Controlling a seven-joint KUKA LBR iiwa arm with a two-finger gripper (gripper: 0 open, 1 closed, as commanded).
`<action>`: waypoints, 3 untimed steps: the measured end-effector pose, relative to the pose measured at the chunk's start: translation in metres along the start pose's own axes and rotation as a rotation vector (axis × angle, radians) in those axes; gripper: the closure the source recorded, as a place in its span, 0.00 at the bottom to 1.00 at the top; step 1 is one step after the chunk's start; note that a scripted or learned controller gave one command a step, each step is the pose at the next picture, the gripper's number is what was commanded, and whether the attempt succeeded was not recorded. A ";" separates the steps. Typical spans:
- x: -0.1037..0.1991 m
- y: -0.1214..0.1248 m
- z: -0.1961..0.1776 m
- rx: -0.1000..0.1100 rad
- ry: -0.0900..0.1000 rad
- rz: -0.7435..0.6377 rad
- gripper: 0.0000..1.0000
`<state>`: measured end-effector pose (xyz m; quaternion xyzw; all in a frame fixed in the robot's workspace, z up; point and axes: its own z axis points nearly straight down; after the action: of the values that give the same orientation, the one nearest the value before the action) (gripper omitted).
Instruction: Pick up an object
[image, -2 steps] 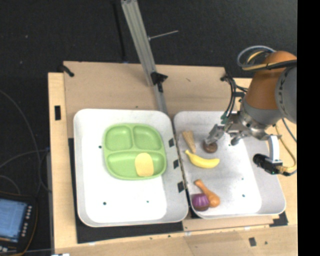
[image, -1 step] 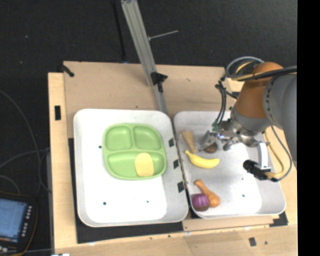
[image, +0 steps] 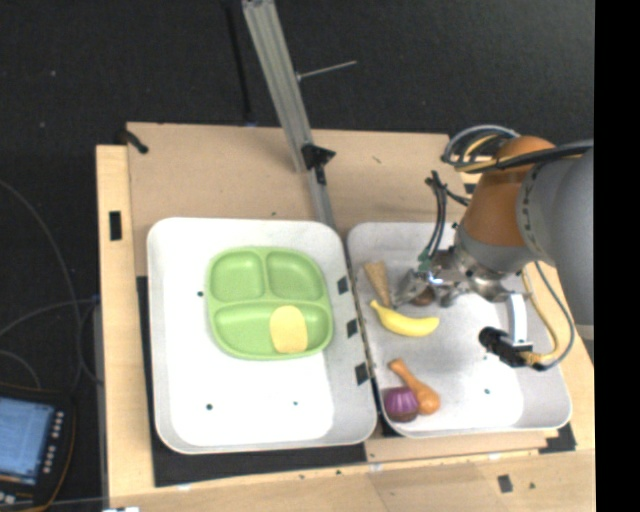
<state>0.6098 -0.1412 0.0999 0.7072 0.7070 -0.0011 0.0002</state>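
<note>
Here the right bin holds one banana and one purple onion; gripper state unclear.

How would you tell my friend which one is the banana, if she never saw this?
Look at the right white bin, the one the grey arm reaches into. Near its left wall, just below and left of the pincer, lies the banana. It is the only curved, all-yellow thing there; the purple onion and orange carrot lie lower down.
</note>
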 end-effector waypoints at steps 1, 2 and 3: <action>-0.001 0.001 -0.013 -0.005 0.000 0.003 1.00; -0.005 -0.007 -0.070 -0.007 0.000 0.003 1.00; -0.002 -0.002 -0.116 -0.008 0.000 -0.003 1.00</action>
<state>0.6075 -0.1426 0.2154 0.7061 0.7081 0.0017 0.0031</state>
